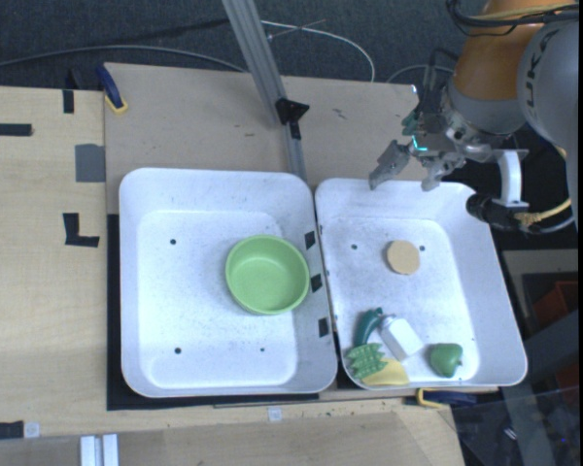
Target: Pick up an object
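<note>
Your gripper (406, 170) hung above the far rim of the right bin (486, 260), near that bin's far left corner, with the grey arm (554, 56) and its orange band (510, 27) reaching in from the right. Its two fingers (386, 168) stood apart, spread open, and you could see nothing between them (only the wooden surface (194, 115) and the white rim lay beneath).

In the right bin, a round tan disc (403, 257) lay flat on the floor, roughly in the middle and well apart from the gripper. The other things were crowded along the near wall: a dark green piece (368, 324) leaned beside a small white block (401, 339), touching it or nearly so. Just below these sat a light green ridged piece (365, 362) against a yellow piece (393, 375), both pressed into the near left corner. A rounded green object (445, 359) rested a little to the right of the white block, near the front rim.

In the left bin (146, 260), you had a light green bowl (266, 275) standing upright, right of centre and close to the wall shared with the other bin.

A grey pole (257, 51) slanted across the surface behind the bins, ending in a black clamp (291, 112).
</note>
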`<state>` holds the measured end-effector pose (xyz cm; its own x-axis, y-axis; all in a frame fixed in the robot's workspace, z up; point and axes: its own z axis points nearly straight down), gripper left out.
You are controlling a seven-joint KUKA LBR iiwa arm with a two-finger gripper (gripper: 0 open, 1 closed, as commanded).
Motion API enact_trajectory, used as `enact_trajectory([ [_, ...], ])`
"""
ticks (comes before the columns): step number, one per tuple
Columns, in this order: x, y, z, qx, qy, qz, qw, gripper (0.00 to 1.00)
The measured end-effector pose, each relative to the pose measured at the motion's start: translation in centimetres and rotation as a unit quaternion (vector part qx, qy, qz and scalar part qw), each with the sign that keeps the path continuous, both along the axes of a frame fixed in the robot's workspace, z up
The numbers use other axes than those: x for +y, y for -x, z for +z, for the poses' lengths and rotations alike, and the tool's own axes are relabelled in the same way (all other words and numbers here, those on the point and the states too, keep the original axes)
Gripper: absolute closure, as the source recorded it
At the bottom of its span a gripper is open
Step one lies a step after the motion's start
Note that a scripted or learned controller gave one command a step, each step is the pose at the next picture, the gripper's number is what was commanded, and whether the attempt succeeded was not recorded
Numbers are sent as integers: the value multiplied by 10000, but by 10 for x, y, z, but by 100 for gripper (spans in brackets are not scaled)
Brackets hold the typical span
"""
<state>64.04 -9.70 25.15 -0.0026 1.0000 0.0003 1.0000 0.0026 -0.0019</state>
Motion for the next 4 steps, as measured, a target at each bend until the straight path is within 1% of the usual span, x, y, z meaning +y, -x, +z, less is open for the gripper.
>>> enact_trajectory([
  [1,-2,9,-61,30,4,-6,10000,0],
  [2,3,10,-126,34,2,-3,10000,0],
  [3,4,10,-165,2,10,-1,10000,0],
  [4,5,10,-154,5,2,3,10000,100],
])
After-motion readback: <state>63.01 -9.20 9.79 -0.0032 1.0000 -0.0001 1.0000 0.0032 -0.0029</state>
